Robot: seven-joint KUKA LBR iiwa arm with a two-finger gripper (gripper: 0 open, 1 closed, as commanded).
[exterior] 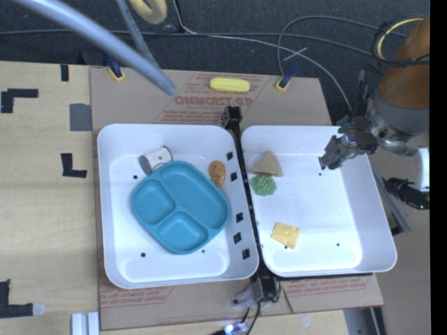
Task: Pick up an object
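White right bin (363, 208) — yellow holed cheese wedge (285, 234) — pincer (334, 155) state unclear.

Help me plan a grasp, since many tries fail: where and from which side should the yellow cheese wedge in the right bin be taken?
Probably straight from above, closing across the two flat side faces of the yellow cheese wedge. It lies flat on the right bin floor, apart from the green piece and the walls, so there is room around it. The gripper sits over the bin's upper right.

We see a grey arm (401, 114) with an orange band (412, 47), black cables looping beside it, and a dark two-finger gripper (330, 159).
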